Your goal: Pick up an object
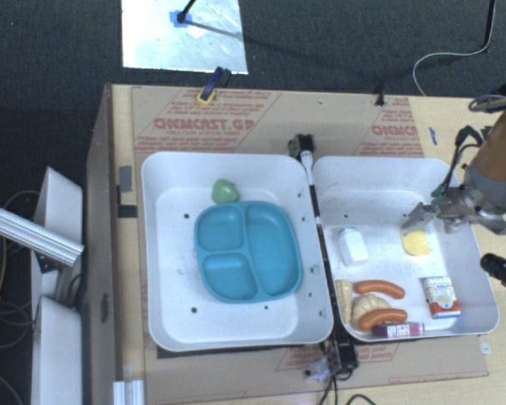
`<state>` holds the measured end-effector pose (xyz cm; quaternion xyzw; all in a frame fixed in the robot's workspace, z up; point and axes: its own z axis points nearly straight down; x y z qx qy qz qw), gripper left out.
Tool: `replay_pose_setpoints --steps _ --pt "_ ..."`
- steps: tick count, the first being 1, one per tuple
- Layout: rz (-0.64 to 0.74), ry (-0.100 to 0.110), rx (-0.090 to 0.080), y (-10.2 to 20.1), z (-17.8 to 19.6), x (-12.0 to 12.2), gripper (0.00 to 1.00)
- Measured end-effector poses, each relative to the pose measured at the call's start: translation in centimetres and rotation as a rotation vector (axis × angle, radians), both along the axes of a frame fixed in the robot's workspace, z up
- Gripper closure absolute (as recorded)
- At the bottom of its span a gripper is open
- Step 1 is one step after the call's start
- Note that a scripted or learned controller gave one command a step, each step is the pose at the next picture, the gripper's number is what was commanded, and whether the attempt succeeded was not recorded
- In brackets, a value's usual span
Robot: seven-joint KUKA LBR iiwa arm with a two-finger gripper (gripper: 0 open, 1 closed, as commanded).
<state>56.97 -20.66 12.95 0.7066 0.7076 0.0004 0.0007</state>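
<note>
Gripper (427, 217) at the right middle of the frame, low over the right bin (379, 165), reaching in from the right edge. Open or closed: cannot tell (too blurred and partly hidden by the wrist). Probably placed there to come down on the yellow piece (416, 243), the nearest thing to it. Just below and slightly left of the gripper in the picture, very close, perhaps touching, but not seen held. Further left in the same bin, a white block (352, 245); toward the lower edge, two sausages (379, 289) and a small carton (439, 296), well apart from the gripper. In the left bin (177, 175), a blue divided plate (246, 251) with a green thing (225, 191) beside its upper rim, probably not the target now.
</note>
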Motion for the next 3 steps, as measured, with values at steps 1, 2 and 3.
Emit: replay_pose_setpoints --steps 1,2,3 --pt "0.000 0.001 0.000 0.1 -3.2 -0.1 0.00" --pt "-0.001 -0.001 -0.001 0.0 0.4 -1.2 0.00" --pt "0.002 0.000 -0.001 0.0 -2.1 0.1 0.00"
